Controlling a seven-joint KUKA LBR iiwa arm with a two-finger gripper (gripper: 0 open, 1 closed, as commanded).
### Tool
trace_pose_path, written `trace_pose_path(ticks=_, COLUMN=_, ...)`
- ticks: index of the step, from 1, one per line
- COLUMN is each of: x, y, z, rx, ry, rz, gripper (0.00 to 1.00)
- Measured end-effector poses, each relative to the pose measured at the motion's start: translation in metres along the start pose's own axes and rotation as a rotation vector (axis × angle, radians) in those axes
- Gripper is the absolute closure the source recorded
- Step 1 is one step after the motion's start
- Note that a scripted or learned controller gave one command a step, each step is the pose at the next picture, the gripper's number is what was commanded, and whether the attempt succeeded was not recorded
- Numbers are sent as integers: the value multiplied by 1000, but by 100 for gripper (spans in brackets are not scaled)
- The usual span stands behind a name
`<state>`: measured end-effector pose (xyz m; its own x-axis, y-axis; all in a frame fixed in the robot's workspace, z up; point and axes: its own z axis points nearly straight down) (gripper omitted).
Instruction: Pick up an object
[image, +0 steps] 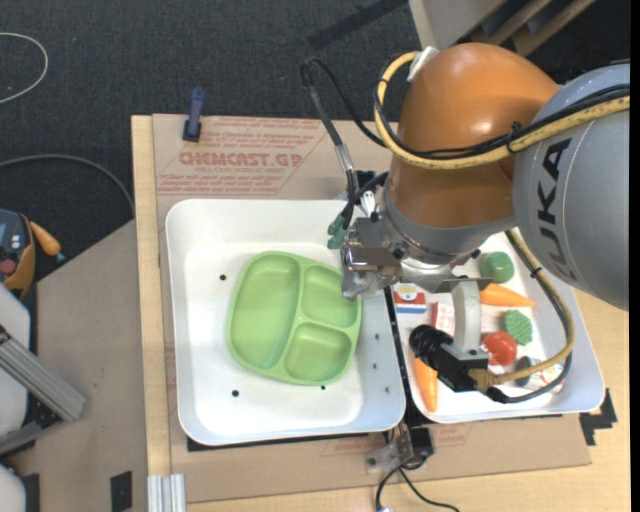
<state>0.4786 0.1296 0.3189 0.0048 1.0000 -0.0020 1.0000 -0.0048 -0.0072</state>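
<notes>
**Toys lie to the right of where I hang**

My jaws (361, 262) hang over the seam between the two bins, at the right rim of the green tray (290, 320) in the left bin (200, 400). Whether they are open or closed I cannot tell; my own wrist hides them. The pickable things sit in the right bin (585, 385): carrot (505, 296), green ball (495, 266), red piece (500, 346), small carton (408, 298). The carton is nearest, just right and toward the near edge. I judge a short shift right comes first.
</notes>
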Motion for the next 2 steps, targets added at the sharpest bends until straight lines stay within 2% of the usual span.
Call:
trace_pose_path(ticks=1, x=-37, y=40, z=-205, rx=-29, ry=5, rz=-2, gripper=100)
trace_pose_path(ticks=2, x=-88, y=-2, z=-149, rx=0, ry=1, rz=1, gripper=100)
